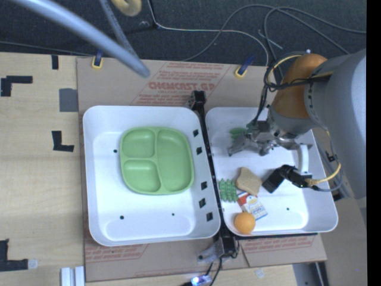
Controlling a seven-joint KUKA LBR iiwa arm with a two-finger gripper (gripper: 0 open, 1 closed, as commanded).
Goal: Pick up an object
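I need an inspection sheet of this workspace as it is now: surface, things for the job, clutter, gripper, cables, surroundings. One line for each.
Surface: left bin and right bin, both white, on a cardboard sheet over a wooden bench.
Job's things: in the right bin, a tan wedge, green spiky piece, red and white packet, orange ball; a small green piece lies beside the gripper.
Clutter: green divided plate in the left bin.
Gripper: gripper low over the right bin's far part; whether it holds anything cannot be told.
Cables: thin cables on the dark floor behind.
Surroundings: black tape marks on the bench; grey pole across the upper left.
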